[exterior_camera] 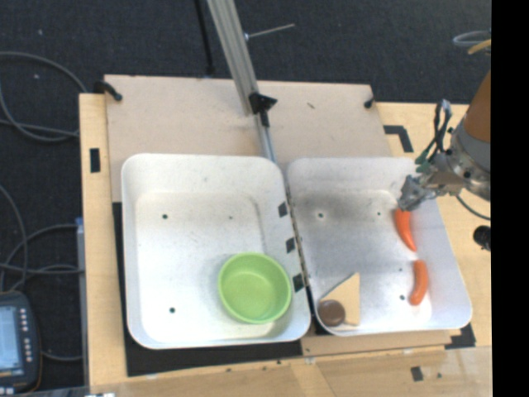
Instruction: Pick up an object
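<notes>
The tabletop (331, 122) carries two shallow white bins side by side. The left bin (165, 188) holds a lime-green bowl (254, 286) near its lower right corner. The right bin (347, 213) holds four smaller things: a tan wedge-shaped block (347, 294) at the front edge, touching a small brown round piece (331, 312), and two orange carrot-like pieces along the right side, the upper one (405, 229) and the lower one (419, 282) apart from each other. The end effector (411, 195) hangs just above the upper orange piece's top end; whether it is open or closed cannot be told.
</notes>
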